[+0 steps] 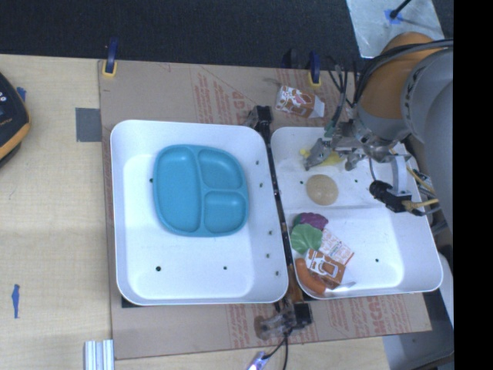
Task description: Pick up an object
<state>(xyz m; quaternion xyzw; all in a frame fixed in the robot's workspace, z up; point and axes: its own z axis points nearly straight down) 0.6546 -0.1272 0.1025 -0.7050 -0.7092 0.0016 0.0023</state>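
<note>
End effector (pixel 330 151) sits low over the far-left part of the right bin (pixel 400 272), arm (pixel 416 68) coming in from the right. Can't tell how far it is open; a yellowish bit shows at its tip, unclear whether that is a gripped object or part of the tool.

Candidate objects, all in the right bin:
- round tan bun-like item (pixel 323 189), just beside the end effector on the near side, not visibly touching.
- purple-and-green toy vegetable (pixel 307 231), further toward the near edge.
- small white-and-red printed packet (pixel 330 259), lying partly over an orange item (pixel 308 281) at the near-left corner. Print too small to read.

Left bin (pixel 139 276) holds a blue three-compartment plate (pixel 202 190), roughly centred toward the far side.

On the cardboard sheet (pixel 192 91) beyond the right bin lies another red-and-white packet (pixel 297 102), text illegible. The cardboard carries faint reddish printing, unreadable. Both bins sit on this sheet on the tabletop (pixel 46 230).
</note>
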